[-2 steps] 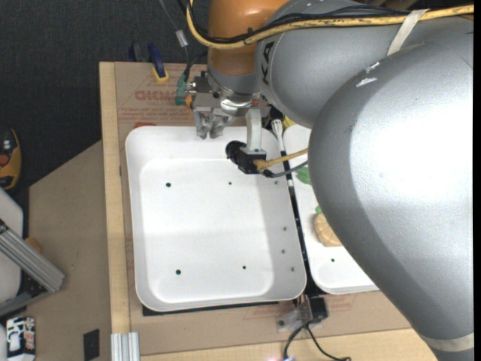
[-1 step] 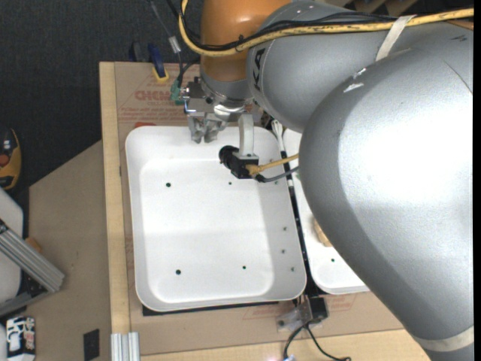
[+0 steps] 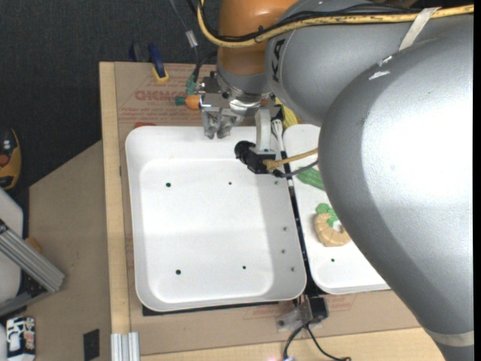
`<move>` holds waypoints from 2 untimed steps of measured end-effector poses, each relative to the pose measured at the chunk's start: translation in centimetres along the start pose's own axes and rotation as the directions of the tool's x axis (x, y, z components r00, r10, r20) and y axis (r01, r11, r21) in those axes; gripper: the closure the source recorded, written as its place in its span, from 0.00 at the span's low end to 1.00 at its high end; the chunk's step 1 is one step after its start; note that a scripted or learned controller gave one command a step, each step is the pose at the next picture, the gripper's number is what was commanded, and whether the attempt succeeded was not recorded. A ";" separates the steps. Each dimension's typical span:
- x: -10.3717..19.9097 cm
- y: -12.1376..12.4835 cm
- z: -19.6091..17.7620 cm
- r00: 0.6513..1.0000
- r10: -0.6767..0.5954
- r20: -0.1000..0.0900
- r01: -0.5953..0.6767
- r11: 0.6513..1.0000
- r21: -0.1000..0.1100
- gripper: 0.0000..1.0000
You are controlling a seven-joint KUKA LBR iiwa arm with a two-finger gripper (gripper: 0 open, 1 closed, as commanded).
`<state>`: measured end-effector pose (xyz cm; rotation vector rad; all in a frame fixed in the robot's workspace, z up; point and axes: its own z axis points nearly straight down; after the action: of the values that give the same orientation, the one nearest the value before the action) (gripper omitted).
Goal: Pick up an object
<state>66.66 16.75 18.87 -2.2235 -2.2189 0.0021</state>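
my two-finger metal pincer (image 3: 218, 128) | far edge of left shallow white bin (image 3: 150, 224) | clenched on nothing | tan lumpy object (image 3: 331, 232) in right bin (image 3: 338, 277)

Glossy white plastic on left bin (image 3: 210, 232) and right bin (image 3: 353, 273); smooth matt grey shell along arm (image 3: 391, 126); glossy orange band (image 3: 252, 10); matt cardboard-like bench (image 3: 120, 201).

A tan, doughnut-like object (image 3: 331, 230) lies in the right bin; a green object (image 3: 310, 177) lies behind it.
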 end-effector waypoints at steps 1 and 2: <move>5.3 -0.1 -0.1 1.000 -0.007 -0.003 0.007 1.000 -0.004 1.00; 5.7 0.0 0.4 1.000 -0.003 -0.001 0.003 1.000 -0.003 1.00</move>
<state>66.65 22.44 18.48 -2.2216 -2.2229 -0.0024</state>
